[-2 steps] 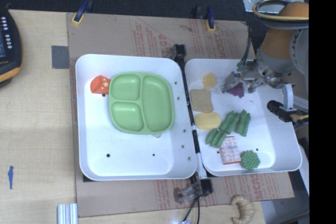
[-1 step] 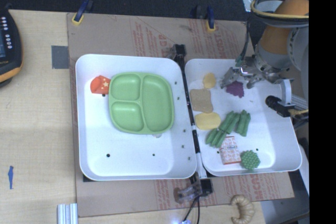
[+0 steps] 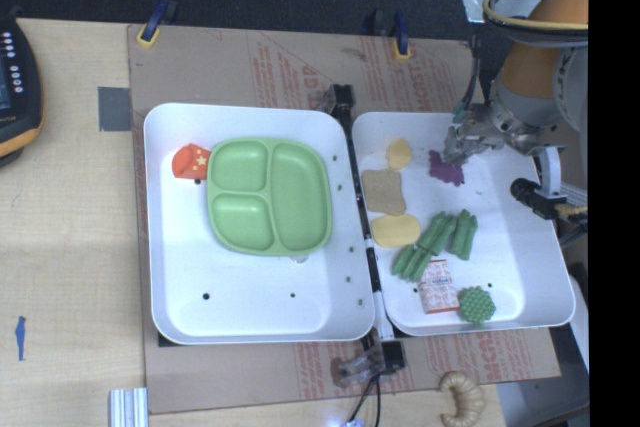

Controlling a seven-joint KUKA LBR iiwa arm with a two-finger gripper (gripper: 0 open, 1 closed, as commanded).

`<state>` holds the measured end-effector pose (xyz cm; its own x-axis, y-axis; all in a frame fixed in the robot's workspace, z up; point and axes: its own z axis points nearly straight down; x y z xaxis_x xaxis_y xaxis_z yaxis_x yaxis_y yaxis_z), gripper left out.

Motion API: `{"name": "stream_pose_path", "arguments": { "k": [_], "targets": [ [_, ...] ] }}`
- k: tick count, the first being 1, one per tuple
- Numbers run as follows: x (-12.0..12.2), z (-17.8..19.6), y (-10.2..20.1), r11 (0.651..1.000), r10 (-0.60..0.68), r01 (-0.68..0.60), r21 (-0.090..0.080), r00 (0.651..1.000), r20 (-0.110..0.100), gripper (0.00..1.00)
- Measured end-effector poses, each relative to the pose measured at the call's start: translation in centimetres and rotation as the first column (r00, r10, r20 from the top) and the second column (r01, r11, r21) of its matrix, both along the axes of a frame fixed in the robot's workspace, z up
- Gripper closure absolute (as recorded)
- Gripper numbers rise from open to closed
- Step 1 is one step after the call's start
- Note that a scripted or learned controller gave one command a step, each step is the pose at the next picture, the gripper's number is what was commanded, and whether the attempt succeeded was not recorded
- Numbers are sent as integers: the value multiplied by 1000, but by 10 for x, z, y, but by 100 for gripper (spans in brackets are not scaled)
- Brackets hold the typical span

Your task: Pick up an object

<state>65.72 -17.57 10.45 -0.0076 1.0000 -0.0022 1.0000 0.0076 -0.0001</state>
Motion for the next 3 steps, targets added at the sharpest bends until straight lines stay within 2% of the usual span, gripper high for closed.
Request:
{"name": "stream_pose_path", "arguments": {
  "k": [1, 2, 3],
  "targets": [
    [0, 0, 0, 1000, 1, -1, 0, 1000, -1, 0],
    [-1, -13, -1, 1000, -2, 2, 1, 1000, -5, 0],
    [0, -1, -2, 1000, 1, -1, 1, 1000, -5, 100]
  ]
}}
